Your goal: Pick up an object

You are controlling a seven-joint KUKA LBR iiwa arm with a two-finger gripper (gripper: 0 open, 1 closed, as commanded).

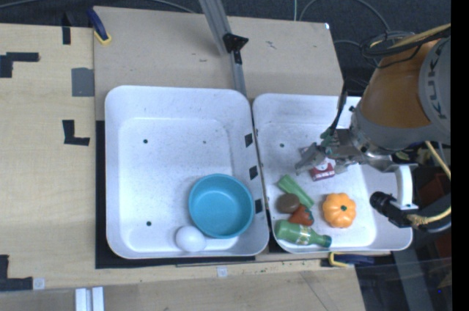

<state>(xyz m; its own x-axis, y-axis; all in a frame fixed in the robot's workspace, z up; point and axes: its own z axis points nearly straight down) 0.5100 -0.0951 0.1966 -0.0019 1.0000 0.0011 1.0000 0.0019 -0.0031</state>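
The gripper (316, 158) hangs low in the right bin (293, 111), right over a small red-and-white item (322, 172), so the step in hand looks like the reach for a grasp; whether its fingers are wide or closed cannot be told here. The pumpkin (338, 208), green bottle (302, 235) and other toys lie just beyond. Next it likely needs a firm close, then a straight lift.

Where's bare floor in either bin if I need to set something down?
Left bin: its whole far half is bare, from the far rim to the blue bowl and white ball at the near edge. Right bin: a bare strip along the far rim. Its near half is crowded: green bottle, pumpkin, other small items, with the pincer above.
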